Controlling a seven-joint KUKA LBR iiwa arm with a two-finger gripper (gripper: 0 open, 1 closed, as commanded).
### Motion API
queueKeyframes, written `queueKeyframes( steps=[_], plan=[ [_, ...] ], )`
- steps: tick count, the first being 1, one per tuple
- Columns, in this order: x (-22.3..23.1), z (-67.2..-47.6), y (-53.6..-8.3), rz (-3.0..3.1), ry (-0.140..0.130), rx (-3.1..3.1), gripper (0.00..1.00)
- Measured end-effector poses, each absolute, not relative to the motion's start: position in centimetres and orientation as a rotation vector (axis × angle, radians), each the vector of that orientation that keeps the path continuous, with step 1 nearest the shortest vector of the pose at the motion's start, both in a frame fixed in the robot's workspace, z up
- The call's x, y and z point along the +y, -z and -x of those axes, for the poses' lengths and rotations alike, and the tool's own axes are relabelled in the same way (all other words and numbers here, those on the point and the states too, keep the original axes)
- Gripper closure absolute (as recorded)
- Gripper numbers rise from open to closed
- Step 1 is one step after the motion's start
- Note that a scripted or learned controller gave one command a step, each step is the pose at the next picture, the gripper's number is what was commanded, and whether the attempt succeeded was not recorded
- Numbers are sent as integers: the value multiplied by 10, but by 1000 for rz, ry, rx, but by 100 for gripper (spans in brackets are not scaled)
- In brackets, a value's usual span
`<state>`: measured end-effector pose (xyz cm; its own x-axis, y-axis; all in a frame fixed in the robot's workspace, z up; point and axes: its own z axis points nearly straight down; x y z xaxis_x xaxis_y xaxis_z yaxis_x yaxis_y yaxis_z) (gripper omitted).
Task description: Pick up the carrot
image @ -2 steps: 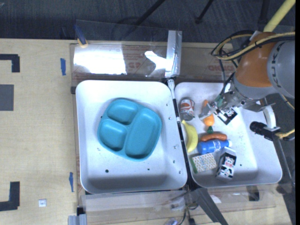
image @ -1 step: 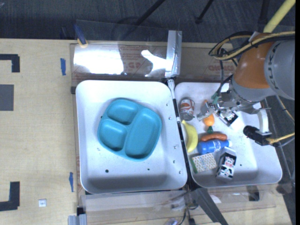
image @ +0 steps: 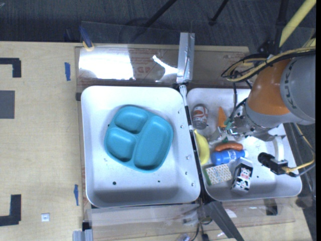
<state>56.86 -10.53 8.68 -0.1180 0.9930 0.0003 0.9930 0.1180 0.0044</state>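
You see the gripper low beside the carrot, its grip state impossible to tell, so the pickup is not yet done.

No text, brand or number can be read. The small can, just right of the bins' shared wall, wears a label too blurred to make out, and the black-and-white carton, further right and nearer the front, shows only indistinct markings.

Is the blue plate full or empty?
Empty. The blue plate in the left bin shows bare blue in all three sections, with nothing lying on it.
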Motion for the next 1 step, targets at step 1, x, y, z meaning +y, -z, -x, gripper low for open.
queueKeyframes(
  steps=[1],
  plan=[
    [-124, -610, -87, -1911, -4, 2486, 0]
  ],
)
